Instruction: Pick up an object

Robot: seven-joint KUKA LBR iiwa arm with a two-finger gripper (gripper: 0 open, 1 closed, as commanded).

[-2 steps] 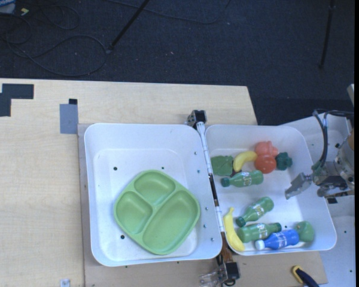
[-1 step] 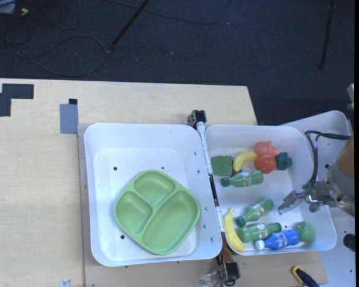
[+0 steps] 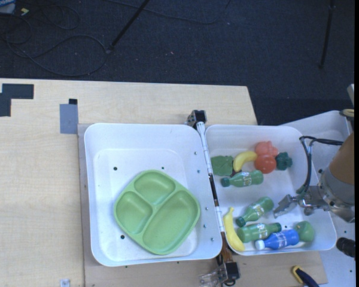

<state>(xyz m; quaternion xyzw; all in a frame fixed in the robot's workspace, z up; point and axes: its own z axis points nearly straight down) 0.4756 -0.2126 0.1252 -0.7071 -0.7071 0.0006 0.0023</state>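
The right bin (image 3: 218,137) holds several toys. Among them are a green bottle (image 3: 242,179), a second green bottle (image 3: 255,211), a third (image 3: 258,231), a blue bottle (image 3: 278,240), two yellow bananas (image 3: 244,159) (image 3: 232,232), a red tomato-like toy (image 3: 265,156) and a green block (image 3: 222,164). My gripper (image 3: 289,204) hangs over the right side of this bin, just right of the middle green bottle and above the blue one. It is open, with nothing between its fingers.
The left bin (image 3: 102,142) carries a light green divided plate (image 3: 157,211). A green ball-like toy (image 3: 305,231) lies in the right bin's near right corner. The arm (image 3: 341,178) comes in from the right. A yellow-handled tool (image 3: 302,275) lies on the bench in front.
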